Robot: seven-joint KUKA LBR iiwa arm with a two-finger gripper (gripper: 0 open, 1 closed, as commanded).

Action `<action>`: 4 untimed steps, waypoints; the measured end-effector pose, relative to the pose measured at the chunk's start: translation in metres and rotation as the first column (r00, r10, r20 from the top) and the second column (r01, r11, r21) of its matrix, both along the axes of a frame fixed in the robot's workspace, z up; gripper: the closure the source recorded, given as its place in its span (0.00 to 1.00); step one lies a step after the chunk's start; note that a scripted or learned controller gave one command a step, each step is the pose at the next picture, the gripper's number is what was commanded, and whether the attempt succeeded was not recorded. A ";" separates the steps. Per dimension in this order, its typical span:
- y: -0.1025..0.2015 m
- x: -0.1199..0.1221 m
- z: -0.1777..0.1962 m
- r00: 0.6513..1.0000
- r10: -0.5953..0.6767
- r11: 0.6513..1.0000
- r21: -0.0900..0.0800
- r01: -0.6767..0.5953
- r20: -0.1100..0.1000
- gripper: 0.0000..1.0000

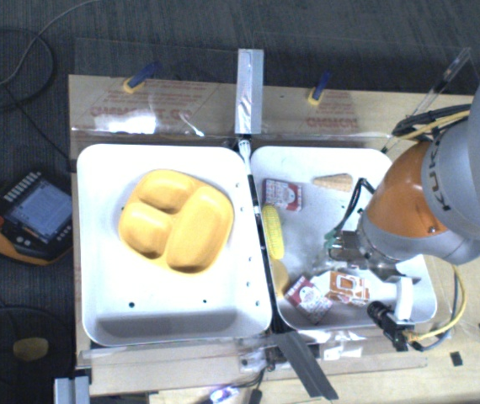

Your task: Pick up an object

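**My arm low over the right bin, small items beneath it**

My arm (425, 200) reaches in from the right and bends down over the right bin (307, 160), its orange band above the bin's right half. My tool (354, 255) sits at the dark wrist parts near the middle of that bin, just above a small orange-and-white packet (348, 286). How it stands I cannot tell, as the wrist hides it from above, and nothing shows as held.

The things to pick from lie in the right bin. A yellow corn cob (273, 231) lies along the bin's left wall, lengthwise. A red-and-white packet (281, 194) lies toward the far left corner, and a tan wedge-shaped piece (333, 181) rests near the far wall. A red-and-white wrapped item (309, 299) lies toward the near left corner, just beside the orange-and-white packet.

The left bin (105, 310) carries one large yellow lumpy object (175, 219), set in its far half and well apart from the rest.

On the worktop (88, 99), two blue-and-yellow clips (140, 77) hold clear sheeting along the far edge. Off the worktop's left edge, a handheld pendant (23, 217) with a screen lies on the dark floor.
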State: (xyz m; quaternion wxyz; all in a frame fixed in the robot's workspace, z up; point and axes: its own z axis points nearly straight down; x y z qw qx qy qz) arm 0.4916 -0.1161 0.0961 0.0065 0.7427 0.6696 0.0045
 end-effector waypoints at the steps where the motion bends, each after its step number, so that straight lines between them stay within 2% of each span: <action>1: -0.010 0.001 -0.005 0.973 0.229 0.973 0.002 -0.229 0.001 1.00; 2: 0.023 0.045 0.101 0.995 0.100 0.995 0.001 -0.100 -0.022 1.00; 3: 0.023 0.045 0.101 0.995 0.100 0.995 0.000 -0.100 -0.022 0.00; 4: 0.000 0.005 -0.002 0.990 0.139 0.990 0.006 -0.139 -0.021 0.00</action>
